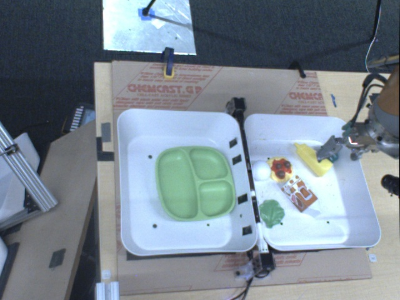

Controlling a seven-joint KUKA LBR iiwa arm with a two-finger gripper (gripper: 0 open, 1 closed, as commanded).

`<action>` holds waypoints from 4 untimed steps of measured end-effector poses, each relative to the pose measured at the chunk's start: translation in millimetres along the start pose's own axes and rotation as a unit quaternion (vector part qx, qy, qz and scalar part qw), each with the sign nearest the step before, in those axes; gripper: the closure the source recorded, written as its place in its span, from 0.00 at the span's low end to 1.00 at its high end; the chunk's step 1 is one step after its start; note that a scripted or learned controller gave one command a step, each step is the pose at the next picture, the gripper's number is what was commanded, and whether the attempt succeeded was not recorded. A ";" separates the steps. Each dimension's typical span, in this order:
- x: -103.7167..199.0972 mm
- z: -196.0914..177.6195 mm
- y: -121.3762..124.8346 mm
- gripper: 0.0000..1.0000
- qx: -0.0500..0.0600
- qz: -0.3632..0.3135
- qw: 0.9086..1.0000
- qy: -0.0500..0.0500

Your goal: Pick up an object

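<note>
The right bin (350, 230) holds several small items. A yellow oblong piece (309, 156) lies near its middle right. To its left sit a red and yellow toy (280, 167) and a small white ball (260, 171). A brown and white packet (300, 194) lies below them, and a green leafy toy (272, 212) rests near the bin's front left corner. My gripper (328, 150) reaches in from the right and hangs just over the right end of the yellow piece. Whether it touches the piece is unclear.
The left bin (134, 142) holds a green divided plate (192, 183). A black divider with clips (240, 161) runs between the bins. Cardboard (187, 86) lies under both bins. A cable (359, 108) hangs by the arm at the right.
</note>
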State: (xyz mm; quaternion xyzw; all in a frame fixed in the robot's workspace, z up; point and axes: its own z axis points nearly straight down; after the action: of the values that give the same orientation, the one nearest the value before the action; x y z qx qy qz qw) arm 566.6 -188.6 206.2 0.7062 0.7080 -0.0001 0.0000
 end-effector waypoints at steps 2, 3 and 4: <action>-2.0 100.4 -7.2 0.00 0.001 0.001 1.000 0.000; -2.4 86.9 -5.6 1.00 -0.002 0.001 1.000 -0.001; -4.2 22.1 -3.9 1.00 -0.004 -0.001 1.000 -0.001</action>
State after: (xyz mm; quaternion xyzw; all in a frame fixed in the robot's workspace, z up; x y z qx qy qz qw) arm 562.7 -192.8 184.1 0.7058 0.7084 0.0019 0.0038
